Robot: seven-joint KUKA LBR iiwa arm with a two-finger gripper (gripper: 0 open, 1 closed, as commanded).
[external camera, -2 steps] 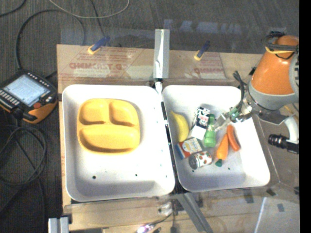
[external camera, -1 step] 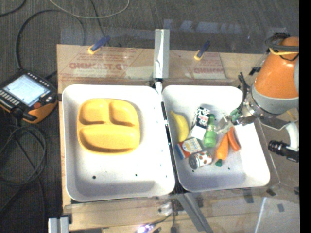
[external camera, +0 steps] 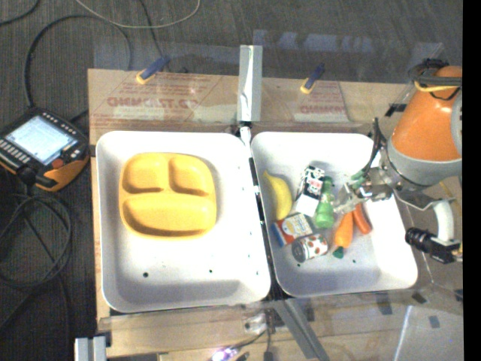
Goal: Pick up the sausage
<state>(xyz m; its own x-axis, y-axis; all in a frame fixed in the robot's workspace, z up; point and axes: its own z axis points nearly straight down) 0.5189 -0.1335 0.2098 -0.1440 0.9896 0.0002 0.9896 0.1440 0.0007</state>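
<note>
The sausage [external camera: 364,219] is a short reddish-orange piece lying in the right bin [external camera: 391,273] near its right wall, beside an orange carrot [external camera: 343,232]. My gripper [external camera: 359,189] hangs low over the right part of that bin, just above and slightly left of the sausage's upper end. Its tip is blurred against the clutter, and I see nothing clearly held in it. The arm's orange band [external camera: 425,130] sits above the bin's right rim.
The right bin also holds a yellow banana [external camera: 279,193], a black-and-white carton [external camera: 311,185], a green bottle [external camera: 324,210], a small box [external camera: 294,226] and a can [external camera: 310,247]. A yellow divided tray [external camera: 169,194] lies in the left bin [external camera: 113,277].
</note>
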